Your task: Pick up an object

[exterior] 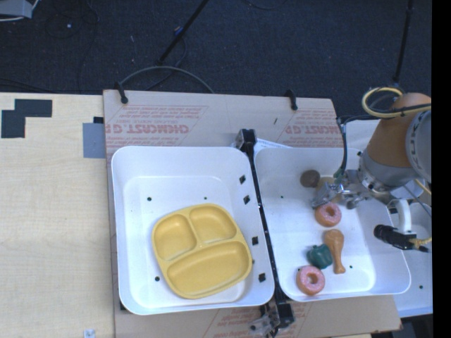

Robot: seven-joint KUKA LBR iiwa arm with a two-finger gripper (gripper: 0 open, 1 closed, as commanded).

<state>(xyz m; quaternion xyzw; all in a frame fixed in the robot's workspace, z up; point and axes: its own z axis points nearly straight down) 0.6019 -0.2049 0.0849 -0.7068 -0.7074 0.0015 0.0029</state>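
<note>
The right bin [394, 277] holds several small toys. A brown round piece [309, 179] lies at the back. In front of it sits a pink-and-orange doughnut [328, 215]. A tan drumstick [335, 248], a dark green piece [318, 256] and a pink frosted doughnut [310, 280] lie closer to the front. My gripper [334, 193] reaches in from the right and hangs low between the brown piece and the orange doughnut, just above the doughnut's far edge. It is small and cluttered in the camera view, and I see nothing held in it.
The left bin [134, 189] contains a yellow divided plate [202, 249]. A black divider [255, 210] runs between the bins. The arm's orange band [391, 136] and a black cable fitting [394, 236] overhang the right bin's right side. Cardboard lies behind the bins.
</note>
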